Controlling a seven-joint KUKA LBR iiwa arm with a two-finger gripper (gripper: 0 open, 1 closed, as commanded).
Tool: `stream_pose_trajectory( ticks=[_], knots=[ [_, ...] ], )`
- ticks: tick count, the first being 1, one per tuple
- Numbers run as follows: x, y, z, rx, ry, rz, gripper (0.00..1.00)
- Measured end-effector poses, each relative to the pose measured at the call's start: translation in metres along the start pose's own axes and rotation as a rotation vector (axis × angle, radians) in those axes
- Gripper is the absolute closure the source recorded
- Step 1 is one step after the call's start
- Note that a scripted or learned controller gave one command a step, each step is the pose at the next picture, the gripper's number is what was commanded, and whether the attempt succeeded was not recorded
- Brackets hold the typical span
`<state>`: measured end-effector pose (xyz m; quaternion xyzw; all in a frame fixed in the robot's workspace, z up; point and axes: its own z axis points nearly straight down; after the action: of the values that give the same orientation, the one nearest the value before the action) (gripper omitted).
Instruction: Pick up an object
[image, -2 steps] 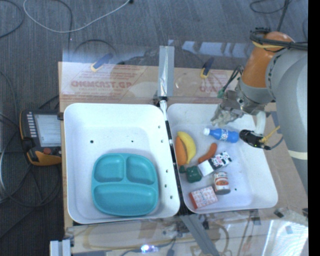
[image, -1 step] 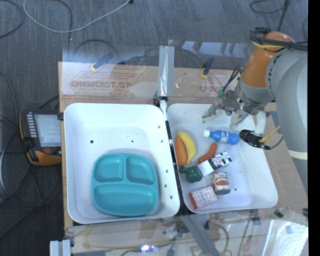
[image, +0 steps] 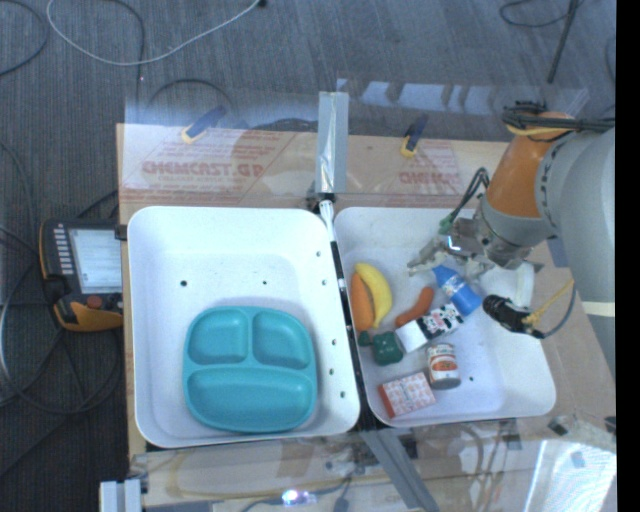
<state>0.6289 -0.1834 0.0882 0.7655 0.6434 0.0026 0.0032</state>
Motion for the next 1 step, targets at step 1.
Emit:
stream_pose_trajectory(
  ticks=[1],
  knots=[
    [0.0278,0.0156,-0.0130,0.012,-0.001,0.053,0.00]
  ],
)
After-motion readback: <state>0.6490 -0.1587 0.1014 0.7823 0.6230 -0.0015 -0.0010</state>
